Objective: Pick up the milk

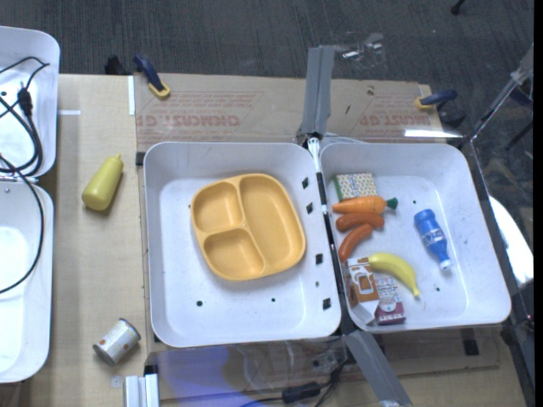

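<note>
The milk carton (376, 291) lies flat in my right bin (475, 227); a banana (396, 271) rests across it, sausages (356, 231) close by.

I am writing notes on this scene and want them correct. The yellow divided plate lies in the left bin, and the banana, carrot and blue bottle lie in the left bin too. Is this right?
Not quite. The camera view shows the banana, carrot and blue bottle in the right bin, not the left. The yellow divided plate does lie in the left bin.
</note>
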`<control>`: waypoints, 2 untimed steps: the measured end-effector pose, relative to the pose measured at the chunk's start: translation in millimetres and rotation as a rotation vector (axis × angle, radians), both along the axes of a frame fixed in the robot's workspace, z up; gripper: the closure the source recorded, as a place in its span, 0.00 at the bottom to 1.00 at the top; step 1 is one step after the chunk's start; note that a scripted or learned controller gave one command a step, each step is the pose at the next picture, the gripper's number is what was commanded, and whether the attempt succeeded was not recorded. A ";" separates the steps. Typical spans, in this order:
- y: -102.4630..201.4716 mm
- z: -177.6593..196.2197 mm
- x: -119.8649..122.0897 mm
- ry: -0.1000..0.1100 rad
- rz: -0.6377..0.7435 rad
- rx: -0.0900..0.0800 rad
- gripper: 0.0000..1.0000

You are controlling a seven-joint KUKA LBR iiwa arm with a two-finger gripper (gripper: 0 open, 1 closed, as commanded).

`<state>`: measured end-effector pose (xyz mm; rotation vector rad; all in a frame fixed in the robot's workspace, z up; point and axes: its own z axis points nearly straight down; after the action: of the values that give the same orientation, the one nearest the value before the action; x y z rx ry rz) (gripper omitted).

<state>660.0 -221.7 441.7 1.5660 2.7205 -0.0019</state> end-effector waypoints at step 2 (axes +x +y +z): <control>55.2 -9.2 -76.0 0.001 0.027 0.001 1.00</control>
<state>583.9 -166.5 432.4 1.5294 2.7424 -0.0014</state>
